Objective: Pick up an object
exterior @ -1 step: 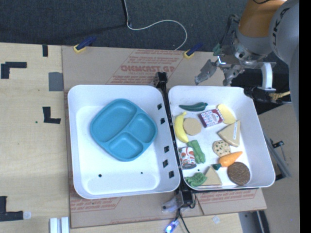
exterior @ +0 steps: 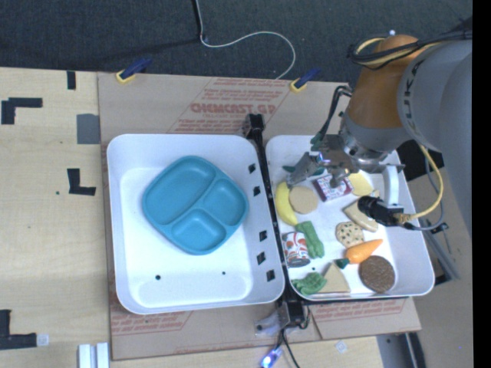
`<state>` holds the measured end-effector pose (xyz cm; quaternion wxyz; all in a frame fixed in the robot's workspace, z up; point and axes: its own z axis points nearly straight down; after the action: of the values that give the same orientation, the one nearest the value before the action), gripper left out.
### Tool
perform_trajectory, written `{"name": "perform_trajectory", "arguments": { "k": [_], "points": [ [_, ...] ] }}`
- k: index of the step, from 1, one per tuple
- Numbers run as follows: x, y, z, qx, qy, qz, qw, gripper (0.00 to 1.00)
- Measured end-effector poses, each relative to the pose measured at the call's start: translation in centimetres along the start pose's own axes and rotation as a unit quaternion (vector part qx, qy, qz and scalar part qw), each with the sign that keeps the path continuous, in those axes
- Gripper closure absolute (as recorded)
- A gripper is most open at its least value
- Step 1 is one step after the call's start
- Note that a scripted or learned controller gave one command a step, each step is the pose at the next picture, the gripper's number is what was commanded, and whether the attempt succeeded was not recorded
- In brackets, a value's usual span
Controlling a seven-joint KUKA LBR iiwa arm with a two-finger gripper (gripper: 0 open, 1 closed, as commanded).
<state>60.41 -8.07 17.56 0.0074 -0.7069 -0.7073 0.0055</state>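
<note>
My gripper (exterior: pixel 321 172) hangs low over the upper part of the right bin (exterior: pixel 420 282), with its fingers spread apart and nothing visible between them. Just under it lies a purple and white packet (exterior: pixel 332 189). To its left are a yellow banana (exterior: pixel 285 205) and a round beige biscuit (exterior: pixel 304 199). A yellow piece (exterior: pixel 360 182) sits to the packet's right. Lower in the bin lie a green pepper (exterior: pixel 310 238), a small can (exterior: pixel 295 249), a chip cookie (exterior: pixel 349 232), a carrot (exterior: pixel 361 250) and a brown round patty (exterior: pixel 377 273).
The left bin (exterior: pixel 126 167) holds a blue divided plate (exterior: pixel 196 204). A sandwich wedge (exterior: pixel 334 281) and a green leafy piece (exterior: pixel 309 284) lie at the right bin's front edge. The grey arm and its cables cover the bin's upper right.
</note>
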Motion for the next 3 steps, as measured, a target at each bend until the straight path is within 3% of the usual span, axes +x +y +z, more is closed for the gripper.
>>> {"name": "perform_trajectory", "arguments": {
  "k": [1, 2, 3],
  "points": [
    [4.1, -6.4, -0.4, -0.004, 0.000, -0.001, 1.0000, 0.00],
    [8.7, -12.3, -12.7, -0.011, 0.000, -0.003, 0.9999, 0.00],
    [8.5, -12.2, -12.8, -0.004, -0.002, -0.002, 1.0000, 1.00]
  ]
}}
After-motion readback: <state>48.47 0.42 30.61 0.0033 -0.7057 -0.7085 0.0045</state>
